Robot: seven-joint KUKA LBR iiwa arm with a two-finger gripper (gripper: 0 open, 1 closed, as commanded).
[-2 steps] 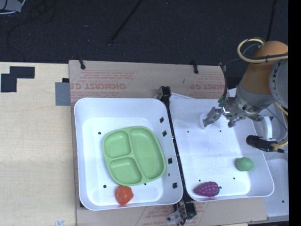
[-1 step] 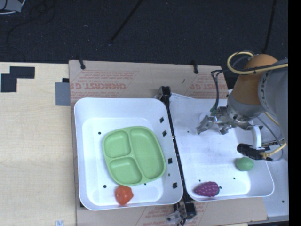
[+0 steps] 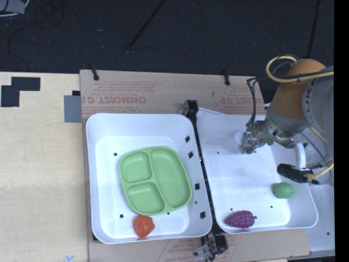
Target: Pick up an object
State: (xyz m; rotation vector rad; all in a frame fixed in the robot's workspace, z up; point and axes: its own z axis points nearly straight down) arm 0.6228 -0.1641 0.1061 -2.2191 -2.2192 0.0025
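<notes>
Camera view looks down on two shallow white bins side by side, smooth and glossy with rounded corners, sitting on a flat brown cardboard sheet (image 3: 147, 94) printed with reversed lettering. Left bin (image 3: 103, 146) carries a matte green plate (image 3: 155, 179), a rounded oblong moulded into three compartments, lying at a slight angle. Just below it, near the bin's front wall, sits a small orange-red lumpy object (image 3: 143, 225), apart from the plate.

Right bin (image 3: 229, 173) holds a purple grape cluster (image 3: 240, 219), bumpy and oval, down by the front wall, and a smooth, rounded green object (image 3: 283, 190) near the right side; the two are well apart.

Now the arm (image 3: 297, 100): it comes in from the right, orange band up high, grey body below, cables looping around it. The gripper (image 3: 252, 142) points down over the back part of the right bin, well clear of both the grapes and the green piece. It's small and dark against the white, and whether it is parted or closed, I cannot tell. Nothing shows between its tips.
</notes>
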